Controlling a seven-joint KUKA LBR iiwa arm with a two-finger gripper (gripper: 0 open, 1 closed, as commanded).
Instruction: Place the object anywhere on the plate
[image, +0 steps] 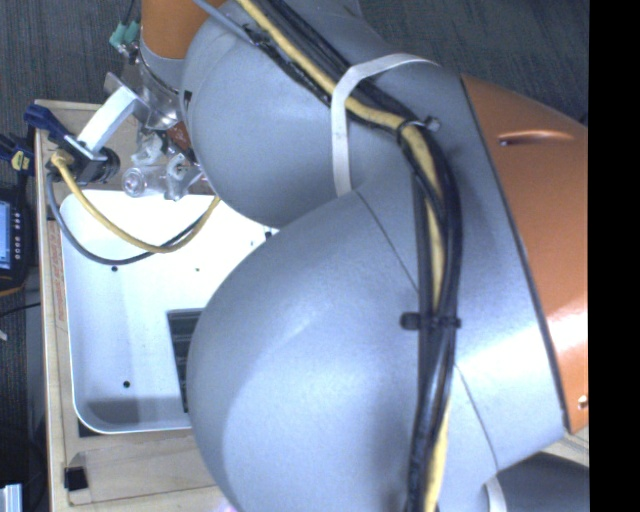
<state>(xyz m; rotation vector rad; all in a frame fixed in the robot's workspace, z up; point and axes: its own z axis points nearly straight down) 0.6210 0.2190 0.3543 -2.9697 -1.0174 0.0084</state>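
Jaws hang at the white bin's (120, 300) far left corner, below the metal wrist fittings (155, 170); whether they are wide, narrow or holding anything cannot be told from this angle. The grey arm (350, 300) covers most of the bin's right side. A yellow cable (130, 240) and a black cable (95, 257) droop over the bin's upper floor. A dark ribbed thing (180, 350), possibly the object, lies on the bin's floor, its right part hidden under the arm. The tabletop (130, 470) borders the bin's near rim.

Grey arm (330, 330), orange panels, black-yellow cables, seemingly white-strapped.
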